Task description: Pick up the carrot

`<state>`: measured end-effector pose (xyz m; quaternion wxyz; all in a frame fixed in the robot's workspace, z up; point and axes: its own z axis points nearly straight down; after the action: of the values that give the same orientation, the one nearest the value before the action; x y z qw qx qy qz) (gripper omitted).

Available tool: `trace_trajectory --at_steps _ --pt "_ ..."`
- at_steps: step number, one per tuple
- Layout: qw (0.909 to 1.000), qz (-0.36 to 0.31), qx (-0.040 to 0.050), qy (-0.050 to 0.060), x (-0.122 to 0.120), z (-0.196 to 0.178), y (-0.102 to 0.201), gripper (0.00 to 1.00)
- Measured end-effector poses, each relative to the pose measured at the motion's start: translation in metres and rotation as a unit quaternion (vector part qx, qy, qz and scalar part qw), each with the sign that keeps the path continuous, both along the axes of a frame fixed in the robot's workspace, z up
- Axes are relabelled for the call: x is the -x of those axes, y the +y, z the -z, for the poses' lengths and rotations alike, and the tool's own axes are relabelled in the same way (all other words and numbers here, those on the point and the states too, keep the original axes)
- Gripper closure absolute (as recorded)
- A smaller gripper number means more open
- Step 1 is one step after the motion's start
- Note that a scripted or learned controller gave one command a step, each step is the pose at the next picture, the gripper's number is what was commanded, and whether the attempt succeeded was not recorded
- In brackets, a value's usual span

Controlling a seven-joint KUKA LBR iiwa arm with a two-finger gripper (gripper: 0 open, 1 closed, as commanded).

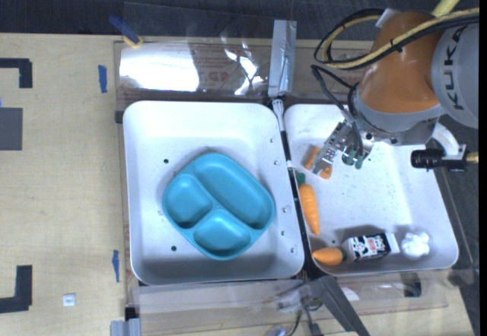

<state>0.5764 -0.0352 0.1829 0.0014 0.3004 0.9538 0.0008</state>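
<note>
The carrot (308,207), orange with a green stub at its top end, lies lengthwise along the left wall of the right bin (396,182). My gripper (332,153) hangs over the upper left part of that bin, a short way above and to the right of the carrot's top end, pointing down and left. Small orange patches show at its tip, and I cannot make out what they are. The carrot lies free on the bin floor, apart from the gripper.
A round orange item (328,255), a black-and-white carton (367,245) and a white lump (415,244) lie along the right bin's front edge. The left bin (152,137) holds a blue divided plate (218,204). Cables loop above the wrist.
</note>
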Motion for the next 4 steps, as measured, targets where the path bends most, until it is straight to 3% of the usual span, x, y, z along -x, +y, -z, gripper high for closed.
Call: trace_trajectory --at_steps 1,2,3,4 --pt "0.9657 0.260 0.0004 0.000 -0.050 -0.124 0.008 1.00" --pt "0.9910 0.133 0.0005 0.005 -0.091 -0.047 0.038 1.00" --pt "0.9976 -0.069 -0.0002 0.004 -0.073 0.002 0.053 1.00" --pt "0.9733 -0.230 -0.0001 0.001 -0.072 0.001 0.099 1.00"
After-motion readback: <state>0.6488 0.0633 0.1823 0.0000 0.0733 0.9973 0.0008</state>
